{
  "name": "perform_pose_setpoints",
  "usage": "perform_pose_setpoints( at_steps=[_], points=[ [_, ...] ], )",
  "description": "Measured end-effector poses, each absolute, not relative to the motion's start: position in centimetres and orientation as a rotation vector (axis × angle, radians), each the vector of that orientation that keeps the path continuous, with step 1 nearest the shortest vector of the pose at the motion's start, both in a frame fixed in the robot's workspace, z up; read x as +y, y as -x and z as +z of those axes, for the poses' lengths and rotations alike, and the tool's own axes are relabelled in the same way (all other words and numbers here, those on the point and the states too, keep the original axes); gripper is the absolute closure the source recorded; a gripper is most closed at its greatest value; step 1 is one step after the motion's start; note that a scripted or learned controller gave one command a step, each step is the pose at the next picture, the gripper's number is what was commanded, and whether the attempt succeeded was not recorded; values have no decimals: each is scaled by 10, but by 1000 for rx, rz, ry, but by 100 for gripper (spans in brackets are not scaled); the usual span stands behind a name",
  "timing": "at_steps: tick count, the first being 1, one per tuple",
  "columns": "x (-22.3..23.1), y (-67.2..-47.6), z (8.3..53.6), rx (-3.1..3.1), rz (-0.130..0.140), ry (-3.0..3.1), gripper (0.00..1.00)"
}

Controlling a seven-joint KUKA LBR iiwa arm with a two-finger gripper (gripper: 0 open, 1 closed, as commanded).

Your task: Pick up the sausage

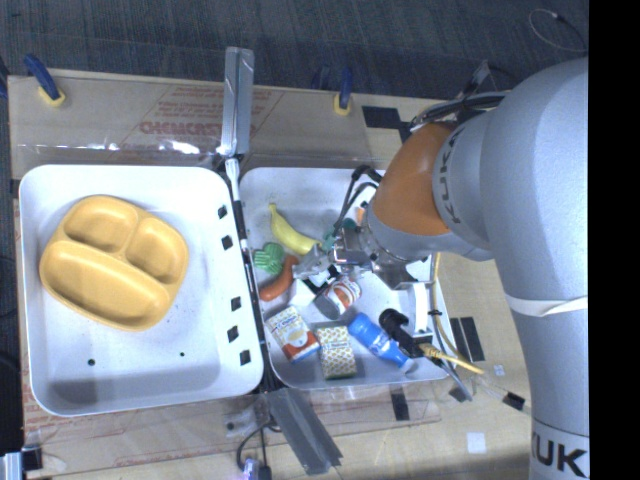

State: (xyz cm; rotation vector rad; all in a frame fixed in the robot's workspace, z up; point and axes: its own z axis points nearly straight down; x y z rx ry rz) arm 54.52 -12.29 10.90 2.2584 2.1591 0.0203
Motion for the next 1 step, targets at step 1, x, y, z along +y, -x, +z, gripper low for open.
perform_pose_setpoints(
  at_steps=[1],
  points=[
    [-95,-554,95,1954,10,-2452,0]
  ],
)
